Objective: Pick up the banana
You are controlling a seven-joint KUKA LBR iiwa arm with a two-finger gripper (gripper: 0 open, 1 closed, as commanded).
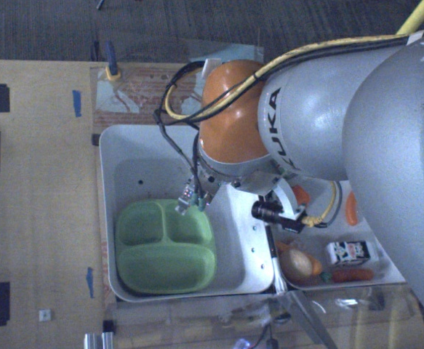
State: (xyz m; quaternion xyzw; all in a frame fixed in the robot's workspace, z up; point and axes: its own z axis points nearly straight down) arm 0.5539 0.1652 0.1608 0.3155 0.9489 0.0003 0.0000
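The green plate [164,249] with 3 parts sits in the left bin [113,166]. The gripper [191,201] hangs over the plate's far edge. I cannot tell if it is gripping or loose. I cannot tell where the banana lies. The arm [328,115] says "KUKA".

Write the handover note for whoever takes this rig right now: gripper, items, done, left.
Gripper: low in the left bin, over the far edge of the green divided plate; nothing seen between its tips.
Right bin: largely hidden by the arm. Visible there: an onion-like bulb, a small black-and-white carton, a red item, orange pieces.
Banana: I can't make it out; it may be under the arm.
Done: no pick.
Left: locate the banana, grasp, lift.
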